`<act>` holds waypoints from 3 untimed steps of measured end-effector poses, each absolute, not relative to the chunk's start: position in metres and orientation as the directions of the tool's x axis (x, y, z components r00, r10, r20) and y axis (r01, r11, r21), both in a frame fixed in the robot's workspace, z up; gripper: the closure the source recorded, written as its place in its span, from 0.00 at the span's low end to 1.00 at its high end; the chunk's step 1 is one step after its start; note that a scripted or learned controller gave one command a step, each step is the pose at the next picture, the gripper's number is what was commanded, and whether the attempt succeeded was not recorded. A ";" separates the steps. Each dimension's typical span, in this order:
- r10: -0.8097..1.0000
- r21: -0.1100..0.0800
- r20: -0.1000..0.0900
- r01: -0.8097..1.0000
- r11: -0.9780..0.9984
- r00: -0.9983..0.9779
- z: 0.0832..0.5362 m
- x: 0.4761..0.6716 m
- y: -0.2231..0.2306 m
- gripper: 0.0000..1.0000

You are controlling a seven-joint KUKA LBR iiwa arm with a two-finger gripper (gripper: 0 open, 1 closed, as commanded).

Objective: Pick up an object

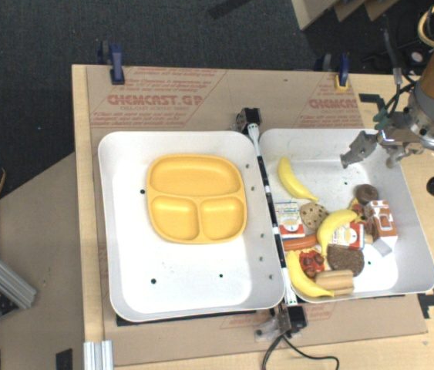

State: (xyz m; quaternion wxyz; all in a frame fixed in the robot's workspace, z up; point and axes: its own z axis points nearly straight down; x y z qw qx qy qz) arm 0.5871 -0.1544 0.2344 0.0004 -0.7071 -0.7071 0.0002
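The bench (85, 206) carries two white bins side by side. The left bin (124, 276) holds a yellow divided tray (196, 197) toward its far side. The right bin (413, 268) has toy food heaped in its near half: a banana (294, 178) lying alone toward the far left, a second banana (335, 223) arched over a cookie (312, 213), a chocolate doughnut (367, 193) and a bread roll (334, 282) at the near edge. The arm's gripper (372, 148) hangs over the far right of that bin, above bare floor, fingers spread apart with nothing between them.
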 end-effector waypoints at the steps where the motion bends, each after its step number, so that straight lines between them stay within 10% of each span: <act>1: 1.000 0.001 0.003 1.000 0.003 -0.003 0.094 0.590 -0.217 0.00; 2: 1.000 -0.002 0.002 1.000 0.003 -0.003 0.084 0.597 -0.197 0.00; 3: 1.000 0.002 0.000 1.000 0.001 -0.001 0.095 0.598 -0.198 1.00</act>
